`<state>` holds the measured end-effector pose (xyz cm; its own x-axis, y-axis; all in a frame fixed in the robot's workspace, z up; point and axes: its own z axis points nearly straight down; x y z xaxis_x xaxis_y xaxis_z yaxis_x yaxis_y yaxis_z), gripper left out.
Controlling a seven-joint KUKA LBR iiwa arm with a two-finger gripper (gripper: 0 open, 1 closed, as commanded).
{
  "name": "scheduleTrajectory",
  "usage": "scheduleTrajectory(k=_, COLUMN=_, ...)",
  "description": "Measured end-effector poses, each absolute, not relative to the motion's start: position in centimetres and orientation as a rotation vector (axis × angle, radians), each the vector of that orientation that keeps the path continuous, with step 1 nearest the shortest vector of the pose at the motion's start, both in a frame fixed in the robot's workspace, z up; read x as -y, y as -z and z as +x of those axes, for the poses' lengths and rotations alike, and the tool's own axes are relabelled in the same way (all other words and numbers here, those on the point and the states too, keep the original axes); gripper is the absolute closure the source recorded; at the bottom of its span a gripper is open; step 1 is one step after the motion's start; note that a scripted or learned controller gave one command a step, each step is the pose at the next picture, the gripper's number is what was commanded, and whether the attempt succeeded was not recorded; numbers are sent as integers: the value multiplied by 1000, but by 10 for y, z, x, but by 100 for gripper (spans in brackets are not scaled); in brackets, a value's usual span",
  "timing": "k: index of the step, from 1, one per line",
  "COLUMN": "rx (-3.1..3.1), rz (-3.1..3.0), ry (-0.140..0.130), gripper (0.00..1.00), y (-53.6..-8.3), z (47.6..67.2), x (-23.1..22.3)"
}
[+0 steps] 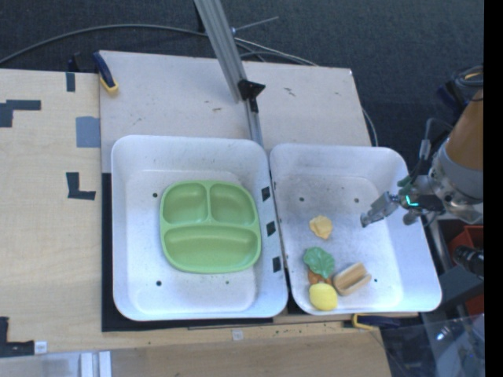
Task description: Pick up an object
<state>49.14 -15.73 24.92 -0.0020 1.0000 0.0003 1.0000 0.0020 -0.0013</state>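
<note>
Camera view, fixed above the bench, looking down at a slant.

2 shallow white bins are seen side by side on the bench (47,210). The left bin (126,210) holds a green divided plate (210,226) with 3 compartments, lying flat near the bin's middle. The plate's compartments are seen bare.

The right bin (393,171) holds 4 small items, all in its lower-left part. A pale yellow crumpled piece (321,227) lies alone, a little above the rest. Below it a green leafy item (318,258) is seen, with a small orange-brown bit showing at its lower edge. Just beside that, to the right, a tan bread-roll shape (351,278) lies at a tilt. A yellow lemon-like ball (323,296) sits at the bin's near wall, just below the green item and touching or nearly touching the roll.

The arm is seen entering from the right, its orange band at the frame edge. The gripper (377,213) is placed over the right half of the right bin, well apart from all 4 items. Nothing is seen between its fingers. Whether the fingers are spread or closed cannot be told at this resolution.

A metal pole (222,34) crosses the bench top above the bins, and a blue-and-yellow clamp (105,72) sits at the upper left.
</note>
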Motion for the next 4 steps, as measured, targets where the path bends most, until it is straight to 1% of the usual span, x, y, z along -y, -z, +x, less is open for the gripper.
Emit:
scheduleTrajectory(k=2, rx=2220, rz=-2216, ry=-6, gripper=0, y=-156, z=501, x=150)
scheduleTrajectory(k=3, rx=2218, rz=-2215, ry=-7, gripper=0, y=-98, z=494, x=141)
scheduleTrajectory(k=4, rx=2221, rz=-2215, ry=-3, gripper=100, y=-111, z=495, x=141)
